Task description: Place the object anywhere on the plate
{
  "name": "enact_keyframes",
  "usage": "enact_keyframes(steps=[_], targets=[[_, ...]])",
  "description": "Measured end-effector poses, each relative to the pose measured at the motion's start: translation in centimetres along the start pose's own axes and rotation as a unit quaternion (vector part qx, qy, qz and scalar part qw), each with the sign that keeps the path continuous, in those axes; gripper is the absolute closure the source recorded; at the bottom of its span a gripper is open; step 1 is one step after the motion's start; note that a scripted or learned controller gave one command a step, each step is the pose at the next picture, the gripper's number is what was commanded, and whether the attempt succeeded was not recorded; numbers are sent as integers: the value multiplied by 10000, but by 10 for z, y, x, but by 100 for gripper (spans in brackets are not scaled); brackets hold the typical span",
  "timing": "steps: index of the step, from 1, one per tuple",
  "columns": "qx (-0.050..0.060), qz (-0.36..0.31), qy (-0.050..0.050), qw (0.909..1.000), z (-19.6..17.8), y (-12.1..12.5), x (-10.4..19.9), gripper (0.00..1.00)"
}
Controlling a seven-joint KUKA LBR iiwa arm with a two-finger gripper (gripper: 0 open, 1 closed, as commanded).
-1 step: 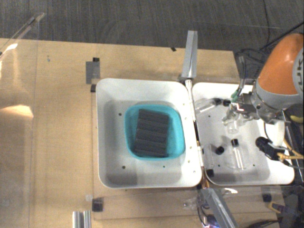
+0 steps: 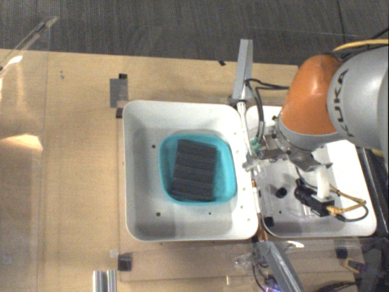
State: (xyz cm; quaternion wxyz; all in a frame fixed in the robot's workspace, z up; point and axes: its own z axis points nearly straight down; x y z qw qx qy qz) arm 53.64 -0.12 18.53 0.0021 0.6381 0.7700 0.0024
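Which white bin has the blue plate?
The bin on the view's left, holding the plate and dark block; the other bin lies under the arm.

Grey arm (image 2: 364, 96) entering from right, orange band (image 2: 310, 102) uppermost, claw (image 2: 304, 163) pointing down beneath wrist

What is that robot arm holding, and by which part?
Not the dark ridged block: it lies flat on the teal plate, apart from the arm. Whether anything else is held cannot be told.

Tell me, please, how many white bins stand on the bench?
2. The left bin in the view holds a blue plate with a dark ribbed block on it. The right bin lies beside it, partly covered by the arm. No further bin seems hidden.
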Motion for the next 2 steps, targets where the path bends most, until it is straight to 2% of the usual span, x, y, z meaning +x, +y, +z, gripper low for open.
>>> enact_keyframes(steps=[1,2], targets=[[-2,4,-1,10000,0,0,0,0],[-1,22,1,10000,0,9,43,0]])
